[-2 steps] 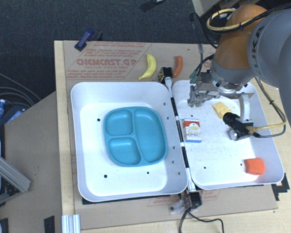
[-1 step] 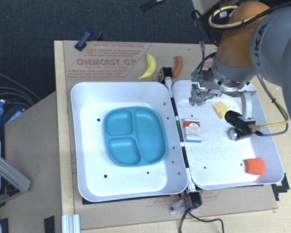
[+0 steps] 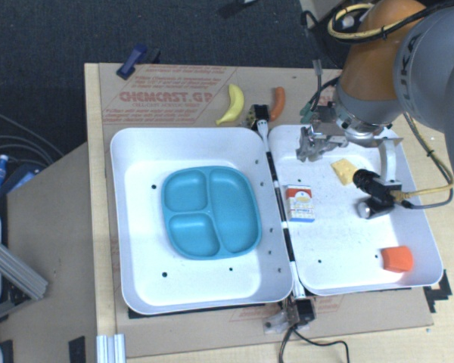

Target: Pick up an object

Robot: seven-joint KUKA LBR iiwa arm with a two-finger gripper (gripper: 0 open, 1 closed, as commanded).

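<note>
Camera view: the gripper hangs over the far edge of the right bin, near its far-left corner; whether it is wide, narrow or holding anything cannot be told from here. In that bin a small red-and-white box lies against the left wall, a yellow piece sits just beside the gripper toward the bin's middle, and an orange block rests near the near-right corner. The left bin carries a blue divided plate at its centre. On the bench beyond the bins lie a banana and a carrot.
</note>
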